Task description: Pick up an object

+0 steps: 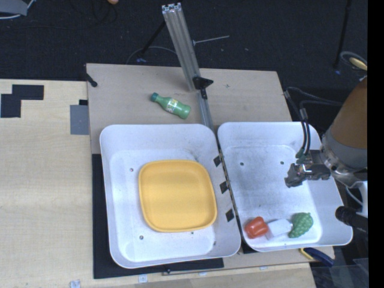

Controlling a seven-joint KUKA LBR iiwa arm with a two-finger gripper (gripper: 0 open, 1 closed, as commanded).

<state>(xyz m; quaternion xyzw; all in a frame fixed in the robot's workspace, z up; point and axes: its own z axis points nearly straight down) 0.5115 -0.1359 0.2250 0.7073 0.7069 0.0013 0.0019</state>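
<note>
The right bin [258, 143] holds a red pepper-like toy [256, 227], a small white block [279, 228] and a green bunch of grapes [300, 224], all along its near edge. My gripper [295, 179] hangs over the right side of that bin, well above and behind the grapes. Nothing shows between its fingers. A yellow square plate [177, 194] lies in the left bin [114, 161].
A green bottle [171, 105] lies on its side on the bench behind the left bin. A metal rail [185, 41] slants up from the bench's back. The arm's orange band [354, 119] stands at the right edge.
</note>
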